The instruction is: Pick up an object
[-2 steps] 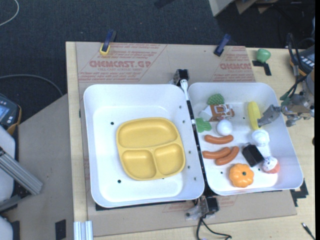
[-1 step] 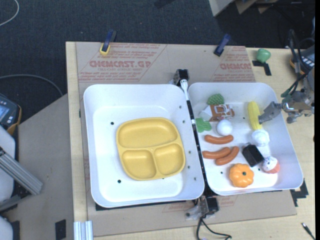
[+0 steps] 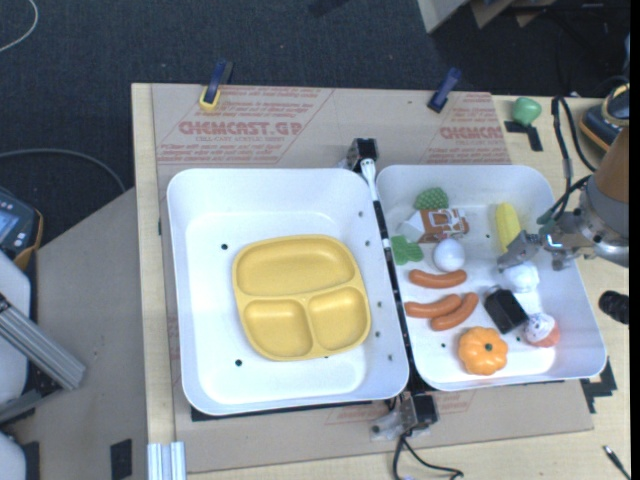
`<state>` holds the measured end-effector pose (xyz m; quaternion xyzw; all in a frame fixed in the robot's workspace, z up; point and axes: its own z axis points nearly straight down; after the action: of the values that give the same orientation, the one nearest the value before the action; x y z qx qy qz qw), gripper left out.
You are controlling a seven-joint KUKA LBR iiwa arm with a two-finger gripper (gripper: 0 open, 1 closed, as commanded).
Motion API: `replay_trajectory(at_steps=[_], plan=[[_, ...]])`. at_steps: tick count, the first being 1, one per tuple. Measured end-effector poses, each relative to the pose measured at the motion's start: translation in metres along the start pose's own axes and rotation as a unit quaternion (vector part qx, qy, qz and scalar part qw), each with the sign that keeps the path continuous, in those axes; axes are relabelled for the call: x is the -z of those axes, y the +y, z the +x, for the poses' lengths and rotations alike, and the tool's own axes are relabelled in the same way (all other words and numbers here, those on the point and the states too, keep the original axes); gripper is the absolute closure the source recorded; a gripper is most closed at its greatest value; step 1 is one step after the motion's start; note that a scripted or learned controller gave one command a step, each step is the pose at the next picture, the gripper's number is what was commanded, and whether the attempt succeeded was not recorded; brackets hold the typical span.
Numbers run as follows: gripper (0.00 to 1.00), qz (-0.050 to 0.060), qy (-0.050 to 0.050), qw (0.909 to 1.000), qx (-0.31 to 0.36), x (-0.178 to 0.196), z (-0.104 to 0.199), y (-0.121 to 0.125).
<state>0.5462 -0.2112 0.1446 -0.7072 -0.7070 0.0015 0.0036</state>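
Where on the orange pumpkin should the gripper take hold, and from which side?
Probably from straight above, closing across the round body of the pumpkin, fingers on its left and right. It sits upright near the front wall of the right bin, with free floor on both sides.

On the counter [image 3: 300,118], two bins sit side by side. The left bin [image 3: 200,268] holds a divided tray [image 3: 300,296] at frame centre. The right bin [image 3: 570,348] holds two sausages [image 3: 440,296] at its middle, a pumpkin [image 3: 482,351] below them, and a corn cob [image 3: 507,225] upper right.
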Motion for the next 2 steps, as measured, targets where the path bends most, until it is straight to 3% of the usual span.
replay_trajectory(at_steps=[1, 2], plan=[[0.00, -0.001, 0.000, 1.0000, 0.000, -0.054, 0.001, -0.001], [1.00, -0.004, -0.002, 1.0000, 0.000, -0.039, 0.000, 0.001]])
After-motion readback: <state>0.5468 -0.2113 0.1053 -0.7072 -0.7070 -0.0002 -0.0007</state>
